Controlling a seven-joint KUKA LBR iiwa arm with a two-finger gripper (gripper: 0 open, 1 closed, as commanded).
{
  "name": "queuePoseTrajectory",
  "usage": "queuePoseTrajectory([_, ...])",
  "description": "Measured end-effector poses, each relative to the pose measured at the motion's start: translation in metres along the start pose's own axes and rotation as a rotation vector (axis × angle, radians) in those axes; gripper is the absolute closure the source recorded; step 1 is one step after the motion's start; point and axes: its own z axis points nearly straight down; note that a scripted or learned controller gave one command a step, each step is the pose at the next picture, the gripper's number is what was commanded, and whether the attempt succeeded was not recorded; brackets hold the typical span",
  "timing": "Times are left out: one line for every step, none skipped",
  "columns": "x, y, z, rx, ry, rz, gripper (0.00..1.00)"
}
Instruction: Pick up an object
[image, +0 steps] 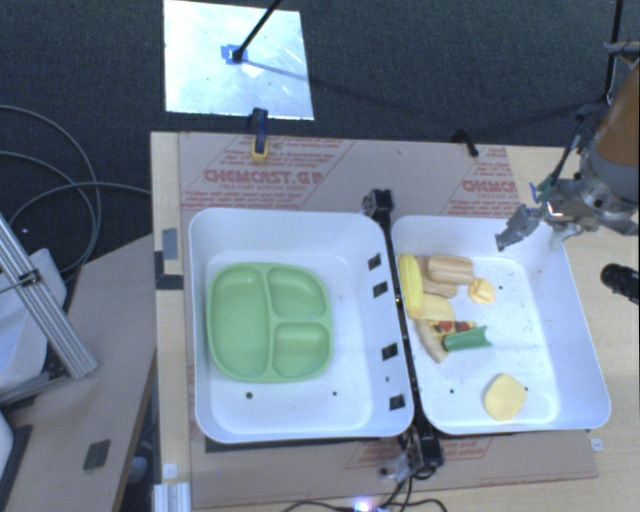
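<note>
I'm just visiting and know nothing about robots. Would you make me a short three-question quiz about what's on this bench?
1. True or false: the green divided plate lies in the left bin.
2. Which bin holds the toy food, such as the corn cob? A) left B) right
3. Fill in: the gripper hangs over the right bin's far ____ corner.

Key: 1 true. 2 B. 3 right.

Desk (170, 400): printed cardboard sheet (300, 175) on top, carrying two white bins, left bin (290, 225) and right bin (565, 330), touching.
</note>
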Motion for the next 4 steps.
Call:
queuePoseTrajectory([-0.005, -0.010, 0.167, 0.012, 0.003, 0.002, 0.00])
queuePoseTrajectory([-0.049, -0.085, 0.167, 0.001, -0.001, 0.008, 0.00])
queuePoseTrajectory([0.036, -0.011, 0.035, -0.018, 0.000, -0.013, 0.00])
queuePoseTrajectory([0.045, -0.074, 0.161, 0.012, 0.004, 0.003, 0.00])
